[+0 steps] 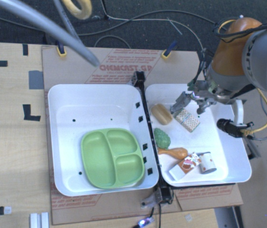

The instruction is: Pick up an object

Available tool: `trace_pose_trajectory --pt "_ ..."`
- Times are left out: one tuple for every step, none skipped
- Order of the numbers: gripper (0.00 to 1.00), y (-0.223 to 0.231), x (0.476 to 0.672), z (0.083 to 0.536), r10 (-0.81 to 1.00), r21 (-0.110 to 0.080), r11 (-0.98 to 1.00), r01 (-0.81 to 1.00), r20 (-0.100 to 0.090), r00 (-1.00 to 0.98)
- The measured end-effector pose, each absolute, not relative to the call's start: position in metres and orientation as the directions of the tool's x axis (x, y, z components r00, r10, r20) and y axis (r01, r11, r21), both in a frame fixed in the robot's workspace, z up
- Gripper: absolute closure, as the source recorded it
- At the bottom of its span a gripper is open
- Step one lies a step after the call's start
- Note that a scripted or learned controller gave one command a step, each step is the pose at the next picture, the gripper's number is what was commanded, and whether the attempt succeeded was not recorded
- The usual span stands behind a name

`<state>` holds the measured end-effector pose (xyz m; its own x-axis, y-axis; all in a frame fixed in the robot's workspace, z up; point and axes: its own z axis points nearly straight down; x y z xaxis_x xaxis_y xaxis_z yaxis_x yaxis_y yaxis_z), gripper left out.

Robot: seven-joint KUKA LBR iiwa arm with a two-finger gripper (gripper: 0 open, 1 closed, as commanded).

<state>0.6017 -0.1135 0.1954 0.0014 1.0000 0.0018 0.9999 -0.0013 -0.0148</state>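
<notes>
My gripper (190,105) hangs over the back of the right bin (228,141), open, its fingers (179,104) spread apart with nothing held between them. Just in front of and below the fingertips lies a speckled beige block (188,121). A tan bread roll (161,114) rests to the gripper's left, near the divider. Further forward sit a green broccoli piece (161,138), an orange drumstick (173,152), a white and red packet (185,166) and a small can (207,163).
The left bin (62,108) holds a green divided plate (113,158). A black divider (145,122) runs between the bins. The grey arm with its orange band (235,44) comes in from the upper right. A black cable fitting (230,127) sits at the right bin's edge.
</notes>
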Motion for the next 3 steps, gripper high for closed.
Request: trace_pose_trajectory --pt "0.00 -0.113 0.605 0.202 1.000 -0.002 0.002 1.000 0.000 -0.002" --pt "0.00 -0.103 0.601 0.145 1.000 -0.007 0.002 1.000 0.000 -0.002" --pt "0.00 -0.102 0.598 0.082 1.000 -0.001 0.002 1.000 -0.001 -0.002"
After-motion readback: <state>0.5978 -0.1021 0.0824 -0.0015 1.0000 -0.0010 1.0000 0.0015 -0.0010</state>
